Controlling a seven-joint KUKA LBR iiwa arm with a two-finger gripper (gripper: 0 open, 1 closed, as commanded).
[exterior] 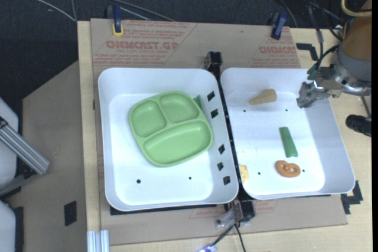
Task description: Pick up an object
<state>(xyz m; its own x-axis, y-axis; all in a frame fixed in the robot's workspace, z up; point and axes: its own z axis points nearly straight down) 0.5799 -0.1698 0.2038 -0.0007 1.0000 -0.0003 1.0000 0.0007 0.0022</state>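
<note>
We see three small objects in the right bin [331,144], any of which could be picked. A tan, wedge-shaped piece [263,97] lies near the bin's far edge. A green stick [287,141] lies lengthwise near the middle, and an orange-brown pretzel [288,169] sits just beyond its near end, toward the bin's near edge. The gripper [307,93] hangs over the far right corner of that bin, apart from the tan piece, holding nothing (whether its fingers are spread or closed we cannot tell). The left bin [112,127] carries a light green divided plate [171,128] with three compartments. Both bins rest on a brown board on the desk [56,127], blue clamps [117,20] at its far edge, with dark carpet and cables beyond.
</note>
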